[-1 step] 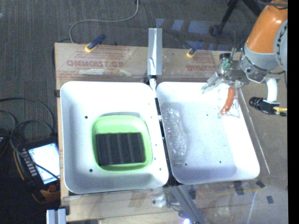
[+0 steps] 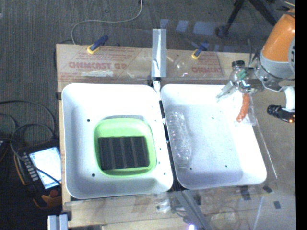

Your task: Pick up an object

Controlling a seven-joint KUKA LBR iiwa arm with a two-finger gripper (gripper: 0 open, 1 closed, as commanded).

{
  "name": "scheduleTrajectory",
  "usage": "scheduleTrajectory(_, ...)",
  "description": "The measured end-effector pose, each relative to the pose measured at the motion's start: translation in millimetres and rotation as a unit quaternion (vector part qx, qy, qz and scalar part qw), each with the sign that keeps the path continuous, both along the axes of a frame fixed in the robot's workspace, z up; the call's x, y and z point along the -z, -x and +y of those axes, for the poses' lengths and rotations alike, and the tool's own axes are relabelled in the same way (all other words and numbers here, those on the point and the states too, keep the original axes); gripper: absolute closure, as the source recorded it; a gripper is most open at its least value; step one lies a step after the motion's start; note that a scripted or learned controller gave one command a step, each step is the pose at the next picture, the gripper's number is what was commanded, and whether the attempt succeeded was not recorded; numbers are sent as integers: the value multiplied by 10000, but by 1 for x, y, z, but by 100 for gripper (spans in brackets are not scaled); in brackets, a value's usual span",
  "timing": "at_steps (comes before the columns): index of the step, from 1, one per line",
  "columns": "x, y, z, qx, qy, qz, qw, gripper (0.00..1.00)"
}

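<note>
Camera view, contents as found.

Gripper (image 2: 229,89): at the far right corner of the right bin (image 2: 249,174), hanging over its far rim on the grey-and-orange arm (image 2: 279,42). Metal fingers splay toward the left and near; whether they are open or closed cannot be told at this size. Nothing is seen between them.

Orange object (image 2: 243,108): slim, stick-like, lying against the right bin's right wall, just near-side and right of the gripper. Long axis runs near to far, tilted slightly. Judged the closest candidate; reaching it would call for a short move nearward and rightward, with the bin wall crowding one side of the grasp.

Clear plastic object (image 2: 179,133): crinkled, transparent, lying along the left wall of the right bin, long axis near to far. Well apart from the gripper, to its left and nearer the viewer. Open white floor lies between; nothing stands in the way.

Left bin (image 2: 76,128): holds a green tray (image 2: 125,147) with a dark ribbed insert, set toward the near side. Farthest from the gripper, across the divider between the bins.

Surroundings: cardboard sheet (image 2: 108,66) beyond the bins with two clamps (image 2: 97,43); a handheld device (image 2: 41,166) with cables on the floor at left.
</note>
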State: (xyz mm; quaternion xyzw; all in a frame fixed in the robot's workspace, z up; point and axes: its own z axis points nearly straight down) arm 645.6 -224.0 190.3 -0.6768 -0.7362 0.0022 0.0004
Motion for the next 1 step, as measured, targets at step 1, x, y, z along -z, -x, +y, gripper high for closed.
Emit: scheduleTrajectory(1,-9,-23,27,-673,2,-10,9977,0)
